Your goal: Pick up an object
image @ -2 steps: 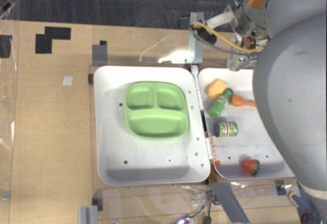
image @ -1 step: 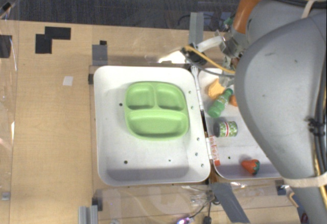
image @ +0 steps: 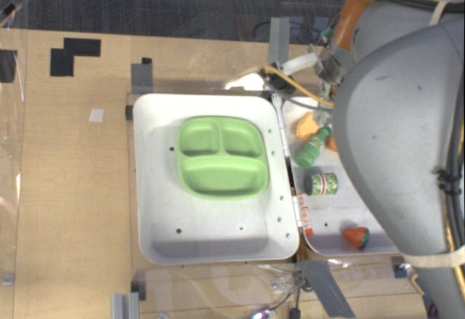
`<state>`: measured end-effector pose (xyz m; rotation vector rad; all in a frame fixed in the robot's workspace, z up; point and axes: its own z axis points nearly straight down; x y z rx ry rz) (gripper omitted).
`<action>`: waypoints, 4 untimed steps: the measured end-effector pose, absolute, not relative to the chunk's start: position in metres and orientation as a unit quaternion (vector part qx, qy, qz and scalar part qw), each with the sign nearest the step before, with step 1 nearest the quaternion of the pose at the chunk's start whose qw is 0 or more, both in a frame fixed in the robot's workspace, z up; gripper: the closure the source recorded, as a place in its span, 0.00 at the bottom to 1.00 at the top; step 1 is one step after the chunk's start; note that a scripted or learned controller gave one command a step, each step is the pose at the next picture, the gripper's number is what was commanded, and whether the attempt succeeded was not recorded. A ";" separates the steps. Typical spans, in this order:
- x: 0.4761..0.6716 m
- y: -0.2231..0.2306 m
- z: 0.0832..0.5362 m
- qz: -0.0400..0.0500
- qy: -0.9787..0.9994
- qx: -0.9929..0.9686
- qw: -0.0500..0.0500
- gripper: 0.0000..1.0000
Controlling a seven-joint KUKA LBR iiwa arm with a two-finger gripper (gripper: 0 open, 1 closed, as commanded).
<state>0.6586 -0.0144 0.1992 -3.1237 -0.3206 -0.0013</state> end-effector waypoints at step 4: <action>0.659 0.052 0.277 -0.001 -0.203 -0.979 0.000 1.00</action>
